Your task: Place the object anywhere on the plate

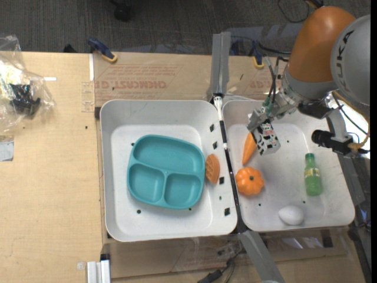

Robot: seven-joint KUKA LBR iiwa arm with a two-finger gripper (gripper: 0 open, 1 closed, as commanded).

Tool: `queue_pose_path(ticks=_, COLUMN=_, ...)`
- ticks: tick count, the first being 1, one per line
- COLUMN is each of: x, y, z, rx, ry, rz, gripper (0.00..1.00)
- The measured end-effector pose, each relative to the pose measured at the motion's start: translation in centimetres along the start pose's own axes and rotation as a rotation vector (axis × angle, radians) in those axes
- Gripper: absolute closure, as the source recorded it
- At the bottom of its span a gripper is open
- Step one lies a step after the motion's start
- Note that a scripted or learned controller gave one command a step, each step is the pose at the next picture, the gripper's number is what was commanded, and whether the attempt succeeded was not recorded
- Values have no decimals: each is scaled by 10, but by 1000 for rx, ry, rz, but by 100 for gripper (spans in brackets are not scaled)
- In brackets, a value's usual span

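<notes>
Gripper (263,135) seen just right of the carrot (249,148); fingers' spread cannot be told. Plate (165,171) sits well left, past the bin edges.

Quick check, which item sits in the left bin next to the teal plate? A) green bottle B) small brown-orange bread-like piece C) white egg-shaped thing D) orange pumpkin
B: the small brown-orange bread-like piece lies against the right edge of the teal plate in the left bin; the bottle, pumpkin and white item are in the right bin.
</notes>
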State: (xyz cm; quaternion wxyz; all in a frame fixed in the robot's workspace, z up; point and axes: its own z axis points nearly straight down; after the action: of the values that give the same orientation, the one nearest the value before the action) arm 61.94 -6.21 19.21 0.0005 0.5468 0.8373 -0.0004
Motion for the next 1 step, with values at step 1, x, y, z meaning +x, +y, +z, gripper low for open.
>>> queue_pose_path(ticks=1, x=95, y=-1, z=-15, rx=2, ry=1, rz=10, gripper=100)
